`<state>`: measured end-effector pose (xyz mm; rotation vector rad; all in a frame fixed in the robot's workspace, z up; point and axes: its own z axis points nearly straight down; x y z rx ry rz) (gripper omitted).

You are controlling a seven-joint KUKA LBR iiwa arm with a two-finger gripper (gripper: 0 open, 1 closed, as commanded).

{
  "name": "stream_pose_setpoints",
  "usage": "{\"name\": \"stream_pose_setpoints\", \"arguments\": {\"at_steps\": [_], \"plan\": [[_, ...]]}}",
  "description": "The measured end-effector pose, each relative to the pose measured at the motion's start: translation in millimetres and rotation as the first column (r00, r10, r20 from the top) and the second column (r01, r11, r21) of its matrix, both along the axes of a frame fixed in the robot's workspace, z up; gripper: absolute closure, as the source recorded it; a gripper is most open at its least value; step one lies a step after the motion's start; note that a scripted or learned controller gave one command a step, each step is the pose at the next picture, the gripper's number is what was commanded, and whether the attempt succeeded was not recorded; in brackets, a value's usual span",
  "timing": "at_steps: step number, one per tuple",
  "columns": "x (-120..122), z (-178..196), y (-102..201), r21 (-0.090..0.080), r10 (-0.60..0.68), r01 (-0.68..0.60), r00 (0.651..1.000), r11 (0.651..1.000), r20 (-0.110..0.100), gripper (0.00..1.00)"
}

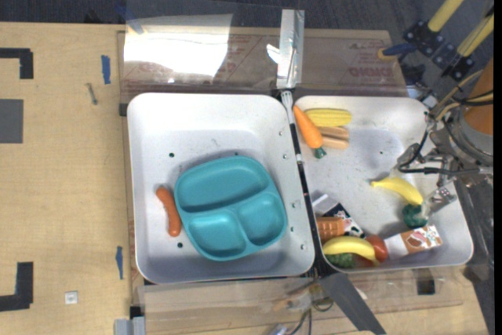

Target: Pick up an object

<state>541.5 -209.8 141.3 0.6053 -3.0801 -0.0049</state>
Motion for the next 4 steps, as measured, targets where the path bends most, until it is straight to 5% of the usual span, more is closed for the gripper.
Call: {"name": "stream_pose_setpoints", "arguments": {"at_steps": [1,2,3,4], "plan": [[-26,-27,8,-0.011,-0.029,0.029,0.999,1.0,0.044,0.0],[29,-52,14,-0.005,0.084,-0.084,0.996,0.996,0.015,0.0],[85,-53,-12,-0.005,0.269,-0.269,0.963,0.963,0.014,0.0],[113,-54,-14,-0.003,0.32,-0.32,0.947,0.947,0.007,0.0]]}}
